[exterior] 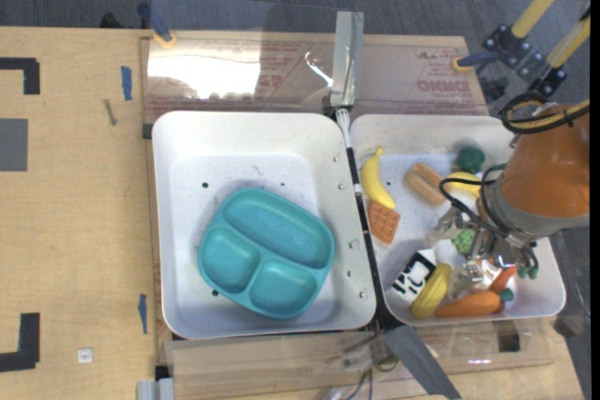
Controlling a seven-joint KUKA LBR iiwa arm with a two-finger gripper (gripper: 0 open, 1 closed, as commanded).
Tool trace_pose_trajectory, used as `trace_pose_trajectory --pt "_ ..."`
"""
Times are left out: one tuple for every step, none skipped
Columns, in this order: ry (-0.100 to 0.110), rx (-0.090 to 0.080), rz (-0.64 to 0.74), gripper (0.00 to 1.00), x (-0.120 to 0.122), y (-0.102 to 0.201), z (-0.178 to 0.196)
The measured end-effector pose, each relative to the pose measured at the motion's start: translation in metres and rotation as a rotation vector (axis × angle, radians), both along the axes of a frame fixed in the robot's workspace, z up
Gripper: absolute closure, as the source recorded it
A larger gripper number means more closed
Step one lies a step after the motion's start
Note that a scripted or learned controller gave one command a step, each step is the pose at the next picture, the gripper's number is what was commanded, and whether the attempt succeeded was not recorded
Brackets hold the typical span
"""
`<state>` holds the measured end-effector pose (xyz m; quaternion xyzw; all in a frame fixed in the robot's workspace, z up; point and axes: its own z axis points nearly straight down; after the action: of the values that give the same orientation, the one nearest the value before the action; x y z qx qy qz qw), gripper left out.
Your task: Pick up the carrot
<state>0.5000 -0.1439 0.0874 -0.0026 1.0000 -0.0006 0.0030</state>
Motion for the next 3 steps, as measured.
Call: trace_pose_trajectory --pt "0.002 -0.001 0.0 1.0 0.001 0.0 0.008" --pt "-0.006 -0.002 -0.058 1.0 0.06 -0.082 0.0" --pt "-0.002 0.0 -0.113 1.0 0.128 -0.08 -0.001"
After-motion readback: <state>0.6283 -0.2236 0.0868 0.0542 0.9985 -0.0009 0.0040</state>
